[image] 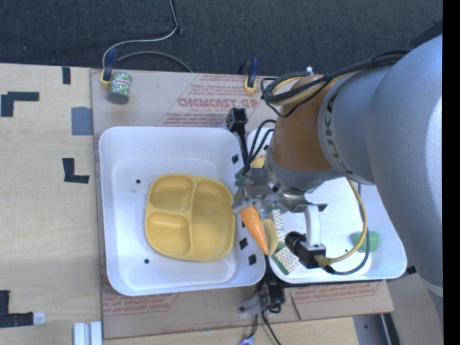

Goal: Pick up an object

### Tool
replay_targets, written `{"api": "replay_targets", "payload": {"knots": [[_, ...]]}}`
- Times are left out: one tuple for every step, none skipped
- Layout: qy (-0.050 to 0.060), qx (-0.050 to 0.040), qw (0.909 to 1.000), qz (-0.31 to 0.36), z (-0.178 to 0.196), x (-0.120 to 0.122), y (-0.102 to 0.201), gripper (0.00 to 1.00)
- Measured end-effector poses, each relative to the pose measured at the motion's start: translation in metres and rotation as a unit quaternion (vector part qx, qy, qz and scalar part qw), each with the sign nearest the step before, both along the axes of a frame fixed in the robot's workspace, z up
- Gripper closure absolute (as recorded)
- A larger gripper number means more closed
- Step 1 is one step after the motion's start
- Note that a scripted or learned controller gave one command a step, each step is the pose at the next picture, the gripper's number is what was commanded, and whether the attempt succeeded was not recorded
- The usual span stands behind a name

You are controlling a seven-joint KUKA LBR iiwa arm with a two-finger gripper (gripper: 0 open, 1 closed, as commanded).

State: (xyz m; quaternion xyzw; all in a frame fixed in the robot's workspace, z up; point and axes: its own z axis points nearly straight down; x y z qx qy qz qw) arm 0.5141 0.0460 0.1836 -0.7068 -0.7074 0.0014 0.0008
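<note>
Hanging just under the gripper (253, 205) at the seam between the two bins, an orange carrot (254, 228) points down toward the near side, seemingly pinched at its upper end, right of the yellow divided plate (190, 217).

orange carrot (254, 227), tilted, between bins

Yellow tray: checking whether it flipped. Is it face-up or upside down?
Face-up: the yellow tray shows three open compartments, lying in the left bin.
</note>
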Motion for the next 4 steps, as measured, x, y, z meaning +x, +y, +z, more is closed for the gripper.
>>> {"api": "replay_targets", "payload": {"knots": [[0.0, 0.0004, 1.0, 0.0, 0.031, -0.031, -0.024, 1.0], [0.0, 0.0003, 1.0, 0.0, 0.001, -0.006, 0.026, 1.0], [-0.001, -0.0004, 1.0, 0.0, 0.009, 0.067, -0.027, 1.0], [0.0, 0.0003, 1.0, 0.0, 0.032, 0.015, 0.005, 1.0]]}}
